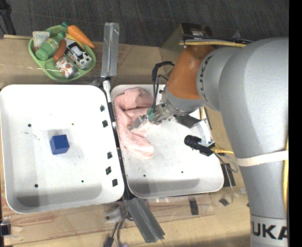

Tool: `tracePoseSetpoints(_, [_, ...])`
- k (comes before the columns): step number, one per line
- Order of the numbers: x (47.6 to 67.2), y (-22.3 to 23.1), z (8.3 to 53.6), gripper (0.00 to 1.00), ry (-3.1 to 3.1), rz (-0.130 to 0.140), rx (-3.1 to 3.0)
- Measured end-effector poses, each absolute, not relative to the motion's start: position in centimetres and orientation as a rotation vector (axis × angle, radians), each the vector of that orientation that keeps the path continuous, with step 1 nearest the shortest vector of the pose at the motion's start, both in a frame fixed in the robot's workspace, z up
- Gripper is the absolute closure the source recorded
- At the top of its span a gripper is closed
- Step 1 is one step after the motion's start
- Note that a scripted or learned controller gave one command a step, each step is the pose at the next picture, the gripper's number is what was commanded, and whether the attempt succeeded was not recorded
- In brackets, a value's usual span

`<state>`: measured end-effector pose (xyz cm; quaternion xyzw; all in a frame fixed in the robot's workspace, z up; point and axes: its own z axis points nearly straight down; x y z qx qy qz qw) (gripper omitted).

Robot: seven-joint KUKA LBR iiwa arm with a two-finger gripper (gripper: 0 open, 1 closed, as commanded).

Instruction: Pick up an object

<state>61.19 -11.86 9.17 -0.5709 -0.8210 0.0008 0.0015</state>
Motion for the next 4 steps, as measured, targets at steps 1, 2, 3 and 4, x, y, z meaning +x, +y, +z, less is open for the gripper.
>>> tracePoseSetpoints(1, [56.7,-11.9,9.2,0.0,-2.633,0.002,-1.709])
tracePoseSetpoints(2, [63.6,-11.2,9.2,0.0,-2.578,0.002,-1.793])
tracePoseSetpoints(3, [55.7,-12.6,9.2,0.0,-2.727,0.002,-1.554])
tracePoseSetpoints(4, [64.2,-11.6,9.2,0.0,-2.638,0.002,-1.704])
